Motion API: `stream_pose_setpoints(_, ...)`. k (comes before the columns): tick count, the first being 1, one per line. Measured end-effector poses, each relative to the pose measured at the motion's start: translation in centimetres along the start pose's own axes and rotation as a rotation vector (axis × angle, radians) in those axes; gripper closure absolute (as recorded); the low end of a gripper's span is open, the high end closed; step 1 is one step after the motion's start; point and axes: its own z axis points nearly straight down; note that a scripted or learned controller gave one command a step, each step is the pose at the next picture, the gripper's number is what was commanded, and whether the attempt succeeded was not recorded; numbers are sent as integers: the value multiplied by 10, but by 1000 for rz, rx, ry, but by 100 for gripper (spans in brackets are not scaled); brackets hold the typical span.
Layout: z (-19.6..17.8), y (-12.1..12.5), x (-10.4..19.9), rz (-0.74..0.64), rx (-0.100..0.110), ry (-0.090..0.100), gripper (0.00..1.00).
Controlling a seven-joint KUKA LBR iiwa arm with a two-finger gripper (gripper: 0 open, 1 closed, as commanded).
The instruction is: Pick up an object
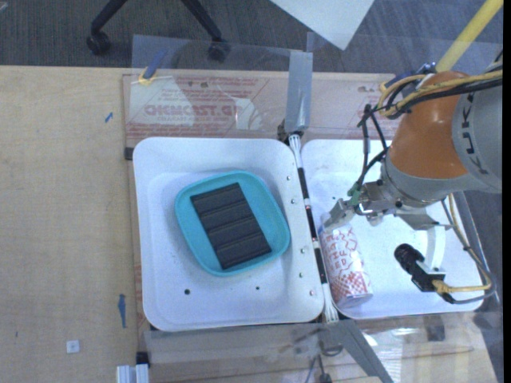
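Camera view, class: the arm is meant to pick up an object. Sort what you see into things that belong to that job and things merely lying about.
Belongs to the job:
- tool, over the right bin
- red-and-white patterned cup, lying on its side in the right bin
- teal plate carrying a dark ridged block, in the left bin

Lying about:
- office chair base
- white sheet
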Motion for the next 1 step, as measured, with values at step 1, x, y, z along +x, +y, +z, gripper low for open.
stream_pose_setpoints(1,0,-34,-43,-7,4,2,0)
